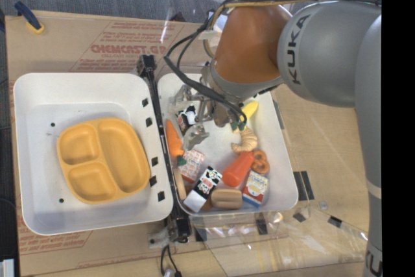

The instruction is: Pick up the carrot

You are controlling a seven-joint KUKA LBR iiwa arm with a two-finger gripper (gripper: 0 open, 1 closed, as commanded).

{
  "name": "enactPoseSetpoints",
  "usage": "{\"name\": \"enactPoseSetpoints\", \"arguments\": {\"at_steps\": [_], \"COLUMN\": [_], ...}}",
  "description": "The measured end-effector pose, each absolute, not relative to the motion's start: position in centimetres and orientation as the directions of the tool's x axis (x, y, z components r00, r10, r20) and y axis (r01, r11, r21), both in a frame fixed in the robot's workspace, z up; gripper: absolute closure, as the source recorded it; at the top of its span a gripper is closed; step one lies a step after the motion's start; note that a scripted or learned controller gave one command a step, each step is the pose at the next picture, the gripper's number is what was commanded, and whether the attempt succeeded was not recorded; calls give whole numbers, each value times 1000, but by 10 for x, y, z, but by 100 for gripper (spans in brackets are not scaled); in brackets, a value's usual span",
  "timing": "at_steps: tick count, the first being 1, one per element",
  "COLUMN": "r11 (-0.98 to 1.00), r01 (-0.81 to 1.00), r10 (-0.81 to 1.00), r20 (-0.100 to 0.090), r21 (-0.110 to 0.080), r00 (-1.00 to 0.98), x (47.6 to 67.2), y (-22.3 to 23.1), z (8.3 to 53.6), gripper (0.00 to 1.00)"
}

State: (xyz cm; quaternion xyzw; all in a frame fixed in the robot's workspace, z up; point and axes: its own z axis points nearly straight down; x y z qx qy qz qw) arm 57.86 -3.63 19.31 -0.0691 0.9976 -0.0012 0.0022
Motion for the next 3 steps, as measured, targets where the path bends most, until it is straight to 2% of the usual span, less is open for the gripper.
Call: {"name": "enactPoseSetpoints", "arguments": {"at_steps": [1, 2, 3], "r11": [928, 876, 880], "r01": [372, 482, 474], "r10": [372, 482, 474], "r20": [-1, -23, -15], "r21": [3, 25, 23], "r00": [-928, -876, -880], "x": [595, 570, 568], "y": [56, 120, 123], "z": [192, 113, 122], "gripper": [0, 0, 100]}}
